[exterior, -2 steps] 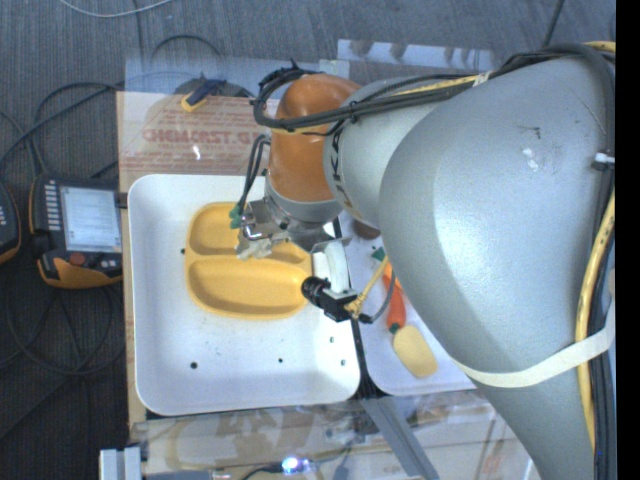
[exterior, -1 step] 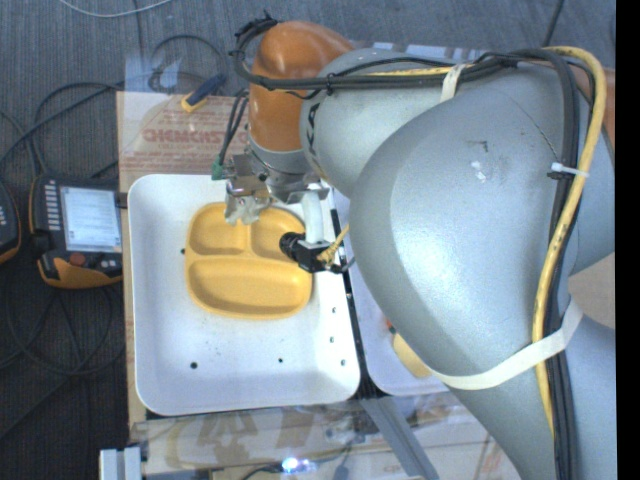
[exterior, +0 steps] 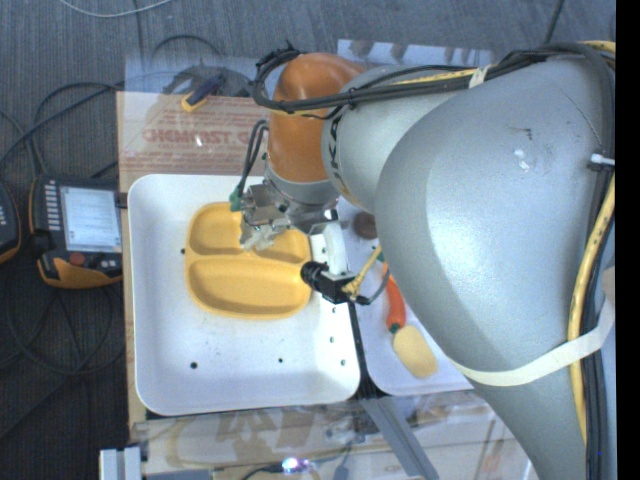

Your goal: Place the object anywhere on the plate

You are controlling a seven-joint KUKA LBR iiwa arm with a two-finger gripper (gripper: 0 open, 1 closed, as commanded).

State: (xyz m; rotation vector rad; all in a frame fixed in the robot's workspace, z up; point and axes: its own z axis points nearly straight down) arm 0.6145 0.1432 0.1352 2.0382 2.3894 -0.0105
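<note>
A yellow plate (exterior: 245, 268) with two compartments lies in the left white bin (exterior: 165, 358). My gripper (exterior: 260, 230) hangs over the plate's upper right part, at the ridge between the compartments. The arm's orange band (exterior: 305, 118) and grey body hide what is beneath them. I see no object clearly in the gripper. In the right bin (exterior: 385, 373) lie an orange carrot-shaped piece (exterior: 396, 306) and a pale yellow oval piece (exterior: 414, 352).
A small dark round thing (exterior: 365, 226) shows at the arm's edge in the right bin. A black fitting with cables (exterior: 322, 280) sits at the plate's right rim. A handheld pendant (exterior: 80, 230) lies left of the bench, which bears a wooden board (exterior: 180, 143).
</note>
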